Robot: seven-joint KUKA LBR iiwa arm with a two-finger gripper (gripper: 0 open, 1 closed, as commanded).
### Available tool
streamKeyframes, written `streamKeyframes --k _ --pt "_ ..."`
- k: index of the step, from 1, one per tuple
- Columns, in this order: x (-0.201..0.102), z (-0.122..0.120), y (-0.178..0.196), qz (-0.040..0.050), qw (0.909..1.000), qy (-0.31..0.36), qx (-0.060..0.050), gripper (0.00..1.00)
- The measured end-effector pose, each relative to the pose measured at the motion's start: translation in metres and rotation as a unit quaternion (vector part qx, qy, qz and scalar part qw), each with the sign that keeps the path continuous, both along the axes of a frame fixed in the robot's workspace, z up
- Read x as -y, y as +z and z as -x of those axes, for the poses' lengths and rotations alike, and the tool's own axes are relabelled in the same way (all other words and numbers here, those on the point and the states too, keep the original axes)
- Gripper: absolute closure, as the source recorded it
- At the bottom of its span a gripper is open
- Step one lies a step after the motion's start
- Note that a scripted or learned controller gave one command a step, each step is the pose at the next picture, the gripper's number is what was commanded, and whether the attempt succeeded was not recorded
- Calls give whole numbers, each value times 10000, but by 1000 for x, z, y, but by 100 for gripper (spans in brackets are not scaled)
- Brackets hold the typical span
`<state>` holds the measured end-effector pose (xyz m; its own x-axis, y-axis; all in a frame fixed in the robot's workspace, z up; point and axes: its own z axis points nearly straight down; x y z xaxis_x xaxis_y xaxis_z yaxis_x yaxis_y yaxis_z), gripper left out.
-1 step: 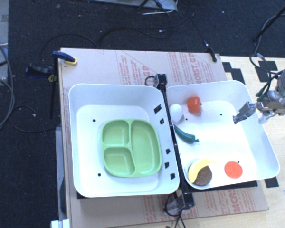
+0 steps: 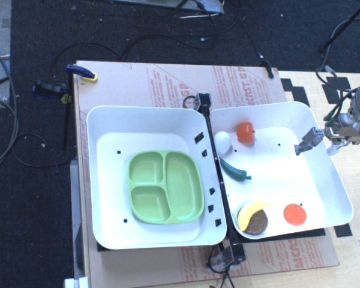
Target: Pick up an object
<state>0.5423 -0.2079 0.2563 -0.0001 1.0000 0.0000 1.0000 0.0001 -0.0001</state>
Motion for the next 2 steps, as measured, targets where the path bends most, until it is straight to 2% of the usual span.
streamKeyframes --k 2 --pt "3 -6 -120 -8 10000 -2 -26 0"
